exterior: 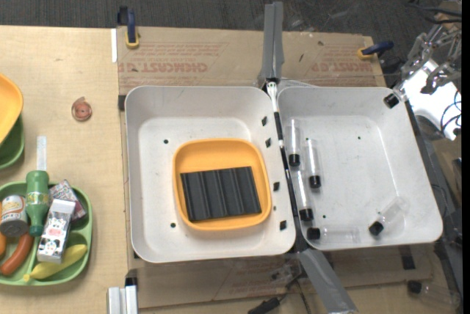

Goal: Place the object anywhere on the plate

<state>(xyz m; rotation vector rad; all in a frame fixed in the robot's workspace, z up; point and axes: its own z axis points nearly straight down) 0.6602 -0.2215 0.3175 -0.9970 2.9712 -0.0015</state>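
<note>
An orange square plate (220, 149) sits in the middle of the left white bin (147, 158). A dark grey ribbed slab (222, 193) lies flat on the plate and covers most of its floor. In the right white bin (367, 136) lie several clear tubes with black caps. One tube (313, 166) is near the bin's left wall, another tube (389, 216) is in the front right corner, and a third tube (334, 235) lies along the front wall.
A green tray of toy food (44, 235) and a yellow bowl (6, 114) stand on the wooden table at the far left. A grey metal post (273, 41) rises behind the seam between the bins. White equipment and cables (433, 89) crowd the right edge.
</note>
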